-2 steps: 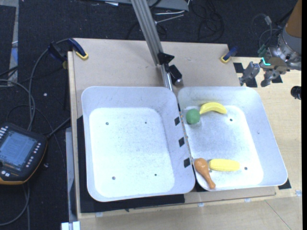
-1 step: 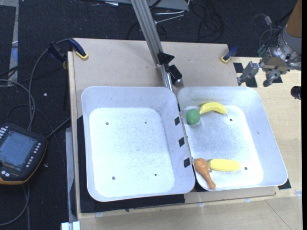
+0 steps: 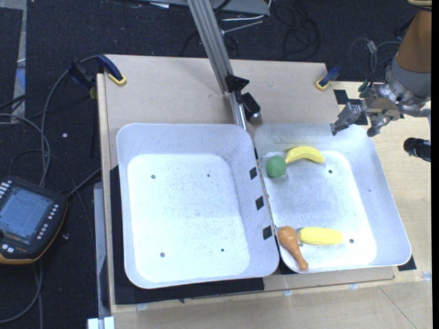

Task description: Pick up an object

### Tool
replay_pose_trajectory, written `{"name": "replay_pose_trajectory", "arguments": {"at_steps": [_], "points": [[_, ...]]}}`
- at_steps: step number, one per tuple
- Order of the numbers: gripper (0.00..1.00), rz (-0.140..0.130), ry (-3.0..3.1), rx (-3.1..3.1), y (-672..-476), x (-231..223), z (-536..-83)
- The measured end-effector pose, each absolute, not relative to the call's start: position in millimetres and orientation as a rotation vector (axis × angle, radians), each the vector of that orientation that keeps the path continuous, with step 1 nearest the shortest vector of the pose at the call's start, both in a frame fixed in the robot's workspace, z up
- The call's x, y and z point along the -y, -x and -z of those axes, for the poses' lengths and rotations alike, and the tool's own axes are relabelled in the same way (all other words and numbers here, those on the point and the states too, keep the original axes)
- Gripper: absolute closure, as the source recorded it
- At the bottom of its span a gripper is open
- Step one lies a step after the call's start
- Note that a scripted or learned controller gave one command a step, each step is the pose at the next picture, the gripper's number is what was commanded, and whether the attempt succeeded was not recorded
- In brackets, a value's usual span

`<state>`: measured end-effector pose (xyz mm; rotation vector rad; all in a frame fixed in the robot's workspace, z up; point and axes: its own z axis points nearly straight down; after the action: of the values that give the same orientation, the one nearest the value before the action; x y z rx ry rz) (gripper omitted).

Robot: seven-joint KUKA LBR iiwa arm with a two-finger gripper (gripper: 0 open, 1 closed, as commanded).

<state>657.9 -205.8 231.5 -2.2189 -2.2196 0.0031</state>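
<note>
Hovering empty, fingers spread, above the far right corner of the right bin (image 3: 384,184), the claw (image 3: 362,123) has its nearest target, a banana (image 3: 304,155), lying down and leftward, long axis across the bin, beside a green ball (image 3: 276,166).

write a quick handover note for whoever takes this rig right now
End effector: hanging above the far right corner of the right bin, nothing between its fingers.
Right bin contents: a banana at the far side with a green ball touching its left end; a yellow corn-like piece near the front, and an orange carrot-like piece on the front-left rim.
Done: nothing picked yet.
Left: descend on one object, grasp and lift.
</note>
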Motion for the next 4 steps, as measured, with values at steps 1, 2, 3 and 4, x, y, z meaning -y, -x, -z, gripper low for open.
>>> {"name": "replay_pose_trajectory", "arguments": {"at_steps": [1,2,3,4], "points": [[0.0,-0.005,2.219,2.218,-654.2,210.4,-169.5],[0.0,-0.003,2.219,2.219,-643.4,208.2,-117.9],[1.0,0.0,2.221,2.223,-644.7,208.5,-131.1],[1.0,0.003,2.223,2.224,-643.0,206.1,-174.1]]}}
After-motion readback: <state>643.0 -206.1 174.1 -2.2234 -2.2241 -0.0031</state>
